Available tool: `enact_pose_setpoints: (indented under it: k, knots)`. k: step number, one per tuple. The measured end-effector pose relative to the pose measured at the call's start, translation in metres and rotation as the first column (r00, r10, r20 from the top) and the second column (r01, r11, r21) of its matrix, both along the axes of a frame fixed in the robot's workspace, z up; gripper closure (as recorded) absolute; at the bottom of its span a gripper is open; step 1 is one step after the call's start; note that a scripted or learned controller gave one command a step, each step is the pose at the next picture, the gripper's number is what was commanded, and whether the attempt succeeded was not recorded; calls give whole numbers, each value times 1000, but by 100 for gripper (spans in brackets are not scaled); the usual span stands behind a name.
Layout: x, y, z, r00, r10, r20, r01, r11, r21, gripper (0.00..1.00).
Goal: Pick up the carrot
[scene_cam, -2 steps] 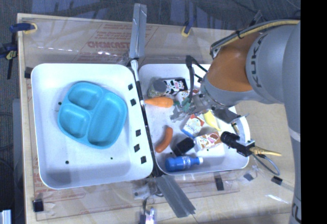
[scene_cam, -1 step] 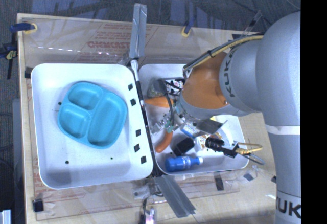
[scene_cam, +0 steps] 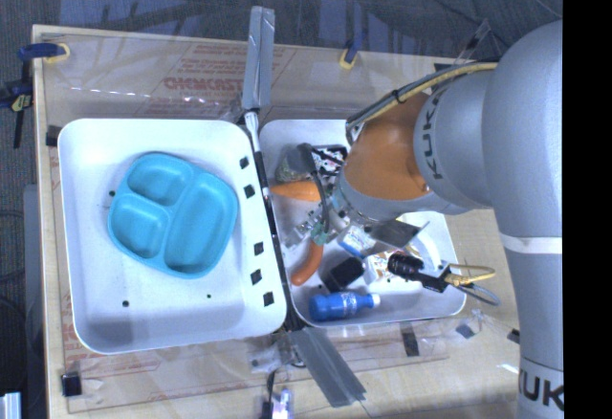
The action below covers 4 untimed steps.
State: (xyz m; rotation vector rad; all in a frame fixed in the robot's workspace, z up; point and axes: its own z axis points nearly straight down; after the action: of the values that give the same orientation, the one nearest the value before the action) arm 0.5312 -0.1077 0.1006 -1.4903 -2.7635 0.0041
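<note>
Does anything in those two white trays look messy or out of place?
The right bin is a jumble: a blue bottle on its side, orange pieces, pliers poking over the rim. The left bin holds just a blue divided plate, lying neatly. Nothing looks spilled.

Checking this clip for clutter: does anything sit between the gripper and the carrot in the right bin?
Hard to tell. The arm covers the gripper. The carrot lies at the right bin's left side, its right end under the arm, crowded by small items and another orange piece below.
</note>
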Motion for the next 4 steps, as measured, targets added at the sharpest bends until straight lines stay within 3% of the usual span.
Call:
enact_pose_setpoints:
  k: [1,3,4]
  knots:
    - [67,-8,-9,1000,-24,1,24,1000,1,100]
    - [68,-7,11,1000,-15,1,15,1000,0,100]
    - [36,49,92,1000,3,3,-3,1000,2,100]
